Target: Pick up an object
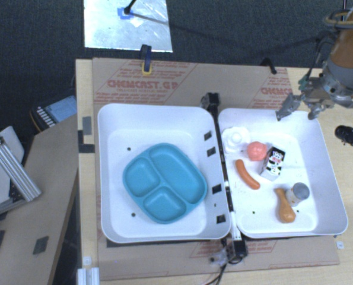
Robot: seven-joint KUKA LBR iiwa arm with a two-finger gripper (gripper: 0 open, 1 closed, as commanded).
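Lying at the near end of the right bin [327, 159], well below the gripper [296, 108], are an orange gourd [284, 205] and a grey cap [299, 191]. That gripper is hovering over the bin's far rim with fingers spread and nothing between them. Closer beneath it are sitting a cow-print carton [273, 162], a pink ball [257, 151], a sausage [247, 174] and a white lump [235, 138]; a blue plate [164, 181] is resting in the left bin [114, 129], far off to its side.

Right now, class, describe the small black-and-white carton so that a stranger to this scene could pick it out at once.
Find the right-hand white bin, the one without the blue tray. Near its middle, the carton lies just right of a pink ball and an orange sausage. It alone is boxy, white with black patches.
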